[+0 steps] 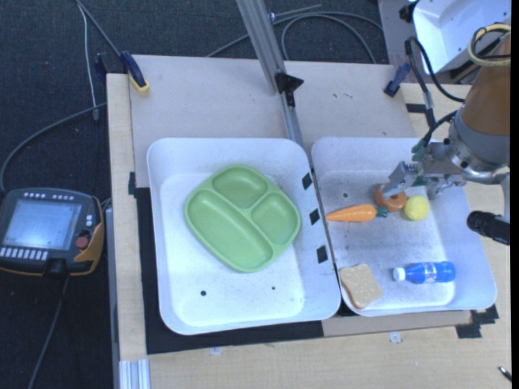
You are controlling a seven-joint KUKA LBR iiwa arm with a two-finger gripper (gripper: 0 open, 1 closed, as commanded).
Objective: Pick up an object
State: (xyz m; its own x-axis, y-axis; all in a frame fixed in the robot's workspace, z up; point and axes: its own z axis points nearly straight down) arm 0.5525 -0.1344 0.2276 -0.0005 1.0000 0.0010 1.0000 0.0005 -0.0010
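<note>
The right bin [454, 298] holds several small objects. An orange carrot [352, 213] lies near its left wall, with an orange ring-shaped piece [392, 199] just to its right. A yellow ball [417, 208] sits beside the ring. A blue bottle [426, 272] lies on its side toward the front. A tan slice of bread [362, 285] rests in the front left corner. My gripper [418, 185] hangs over the back of this bin, just above the ring and the ball. Its fingers are spread open, with nothing between them.
The left bin [174, 298] carries a green divided plate [242, 216]. A metal pole [268, 39] slants across the bench behind the bins. A teach pendant [45, 232] lies on the floor at the far left. Cables run along the arm at the right.
</note>
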